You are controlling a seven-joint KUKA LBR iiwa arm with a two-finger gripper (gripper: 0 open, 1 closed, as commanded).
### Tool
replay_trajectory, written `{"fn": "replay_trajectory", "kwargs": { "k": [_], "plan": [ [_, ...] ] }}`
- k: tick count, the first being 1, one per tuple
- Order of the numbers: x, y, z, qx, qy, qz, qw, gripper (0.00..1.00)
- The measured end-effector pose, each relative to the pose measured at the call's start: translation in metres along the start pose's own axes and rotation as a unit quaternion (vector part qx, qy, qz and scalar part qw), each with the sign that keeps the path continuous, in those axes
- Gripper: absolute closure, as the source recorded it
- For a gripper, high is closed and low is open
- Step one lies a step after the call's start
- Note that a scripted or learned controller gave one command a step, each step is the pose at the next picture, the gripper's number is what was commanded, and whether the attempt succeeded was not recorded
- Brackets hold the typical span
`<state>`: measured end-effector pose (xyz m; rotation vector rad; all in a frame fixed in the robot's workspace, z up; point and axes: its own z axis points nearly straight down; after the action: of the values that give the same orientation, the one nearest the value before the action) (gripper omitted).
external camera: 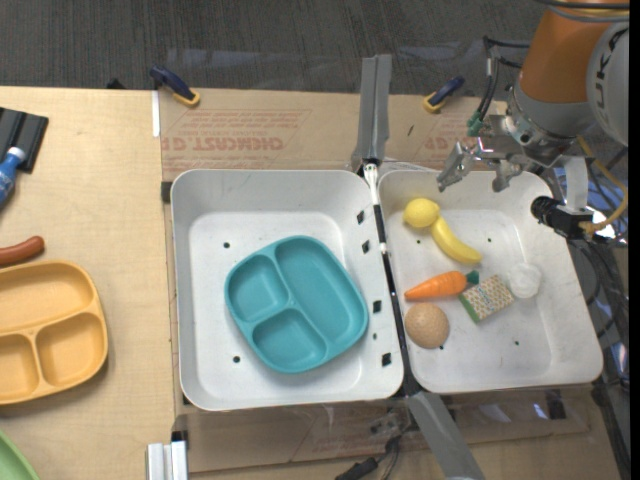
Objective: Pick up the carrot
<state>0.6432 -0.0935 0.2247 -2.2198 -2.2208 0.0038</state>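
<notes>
The orange carrot (437, 287) with a green tip lies in the middle of the right bin (560, 363), pointing left. My gripper (478, 167) hangs over the bin's far edge, well above and behind the carrot. Its two fingers are spread apart with nothing between them.
In the right bin with the carrot lie a lemon (421, 213), a banana (455, 241), a brown egg-shaped thing (427, 325), a small patterned block (486, 297) and a white round thing (524, 281). The left bin (200, 228) holds a teal divided plate (294, 303). A yellow tray (45, 333) sits far left.
</notes>
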Motion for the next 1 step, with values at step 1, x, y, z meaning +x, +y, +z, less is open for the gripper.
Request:
{"fn": "replay_trajectory", "kwargs": {
  "k": [1],
  "plan": [
    [-0.0577,-0.0442,0.1328,-0.001,0.000,-0.062,0.9981,0.00]
  ]
}}
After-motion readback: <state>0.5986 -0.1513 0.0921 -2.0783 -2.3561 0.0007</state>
